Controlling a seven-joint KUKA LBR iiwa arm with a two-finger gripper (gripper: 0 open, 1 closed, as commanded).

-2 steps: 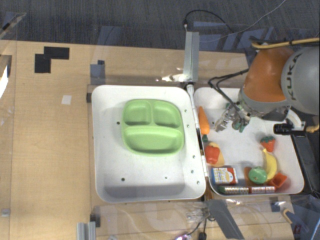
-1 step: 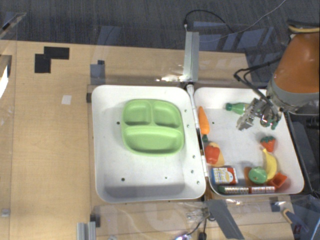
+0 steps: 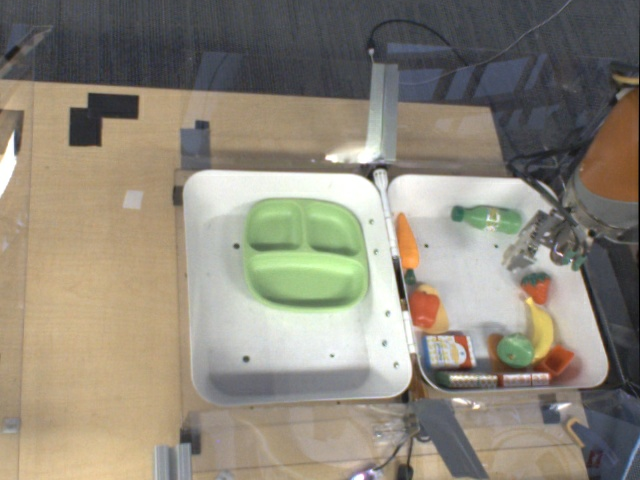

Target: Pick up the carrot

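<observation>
Nearest the camera, along the front wall of the right bin (image 3: 600, 368), lay a dark flat bar (image 3: 473, 379) and a red bar (image 3: 524, 378), with a small red-and-white carton (image 3: 446, 349) just behind them at the left. A green apple (image 3: 516, 350) sat beside a yellow banana (image 3: 540, 326), and an orange block (image 3: 560, 360) rested near the banana's lower end. Farther back, a red-and-orange pepper-like item (image 3: 427, 306) lay close to the bin's left wall, and a small red strawberry-like piece (image 3: 537, 287) sat toward the right wall. The carrot (image 3: 406, 241) lay lengthwise against the left wall of the right bin, orange, untouched and well apart from the end effector (image 3: 543, 244). The end effector hovered over the right part of that bin, above the strawberry-like piece; whether it was wide or narrow could not be told. A green bottle (image 3: 486, 217) lay on its side near the far wall. In the left bin (image 3: 215, 368), a green divided tray (image 3: 304, 252) rested centrally. Both bins stood on the wooden counter (image 3: 90, 298).
</observation>
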